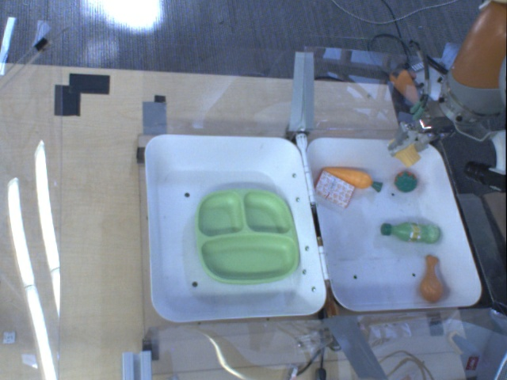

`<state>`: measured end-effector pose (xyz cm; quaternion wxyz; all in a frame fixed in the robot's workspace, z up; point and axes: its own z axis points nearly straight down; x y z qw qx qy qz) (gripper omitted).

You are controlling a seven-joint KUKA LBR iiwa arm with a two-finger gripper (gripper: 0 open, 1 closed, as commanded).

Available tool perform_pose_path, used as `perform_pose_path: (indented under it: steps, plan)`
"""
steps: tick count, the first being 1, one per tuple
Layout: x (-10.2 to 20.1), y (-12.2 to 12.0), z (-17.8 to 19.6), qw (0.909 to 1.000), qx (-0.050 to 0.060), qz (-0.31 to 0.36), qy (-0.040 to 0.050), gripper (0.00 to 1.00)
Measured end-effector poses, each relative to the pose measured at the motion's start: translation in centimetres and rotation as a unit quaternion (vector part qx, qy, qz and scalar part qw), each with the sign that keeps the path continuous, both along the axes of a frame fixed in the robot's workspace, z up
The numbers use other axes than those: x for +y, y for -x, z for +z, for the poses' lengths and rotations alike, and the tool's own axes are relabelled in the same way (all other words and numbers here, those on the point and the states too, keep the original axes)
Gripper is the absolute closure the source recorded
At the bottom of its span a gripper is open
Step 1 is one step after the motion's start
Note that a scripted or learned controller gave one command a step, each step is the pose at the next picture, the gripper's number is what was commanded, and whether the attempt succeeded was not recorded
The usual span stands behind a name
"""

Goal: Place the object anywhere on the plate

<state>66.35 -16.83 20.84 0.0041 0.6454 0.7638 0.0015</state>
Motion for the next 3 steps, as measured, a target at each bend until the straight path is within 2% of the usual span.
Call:
perform_pose_path:
  steps: [1, 2, 3]
  plan:
    - [8.9, 4.6, -2.3, 0.9999, 0.002, -0.011, -0.0019, 1.00]
    - [16.7, 8.1, -0.2, 0.9985, 0.001, -0.055, -0.0025, 1.00]
    - [23.2, 12.9, -2.4, 0.9985, 0.003, 0.054, -0.0017, 1.00]
